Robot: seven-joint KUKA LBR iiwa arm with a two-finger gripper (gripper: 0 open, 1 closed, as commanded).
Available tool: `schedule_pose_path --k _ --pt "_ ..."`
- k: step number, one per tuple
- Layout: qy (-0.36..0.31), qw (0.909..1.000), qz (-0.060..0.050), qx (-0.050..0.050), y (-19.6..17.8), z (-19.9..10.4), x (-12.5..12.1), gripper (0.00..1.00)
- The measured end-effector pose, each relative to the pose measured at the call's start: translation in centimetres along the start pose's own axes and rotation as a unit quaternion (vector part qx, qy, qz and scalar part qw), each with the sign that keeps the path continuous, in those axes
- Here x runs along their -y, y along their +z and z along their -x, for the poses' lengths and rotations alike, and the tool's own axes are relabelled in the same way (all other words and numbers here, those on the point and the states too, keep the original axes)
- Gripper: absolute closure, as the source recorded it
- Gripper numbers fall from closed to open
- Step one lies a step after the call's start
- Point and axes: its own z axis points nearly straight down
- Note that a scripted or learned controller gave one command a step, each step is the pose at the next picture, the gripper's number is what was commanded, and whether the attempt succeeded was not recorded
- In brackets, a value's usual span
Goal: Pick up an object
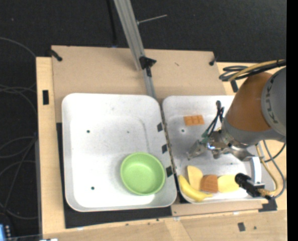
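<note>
1. Camera view: my two-finger gripper (195, 151) hangs over the right white bin (175, 110), fingers spread, pinching nothing.
2. Curved yellow banana (191, 187), brown rounded block (209, 184) and pale yellow piece (228, 183): near, toward the bin's front edge.
3. Small orange flat tile (193, 120): near, toward the back.
4. Round green plastic bowl (142, 172): well apart, in the left white bin (78, 114).

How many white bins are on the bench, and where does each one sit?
2. The left bin holds a green bowl. The right bin sits beside it, under the arm, with a banana near its front edge.
</note>
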Motion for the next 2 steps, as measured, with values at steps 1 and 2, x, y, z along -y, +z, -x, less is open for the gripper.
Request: schedule_pose_path --k 1,2 --pt "0.002 1.0 0.005 -0.001 -1.4 0.0 -0.2 1.0" --pt "-0.002 1.0 0.006 0.0 -5.8 0.4 -0.7 1.0"
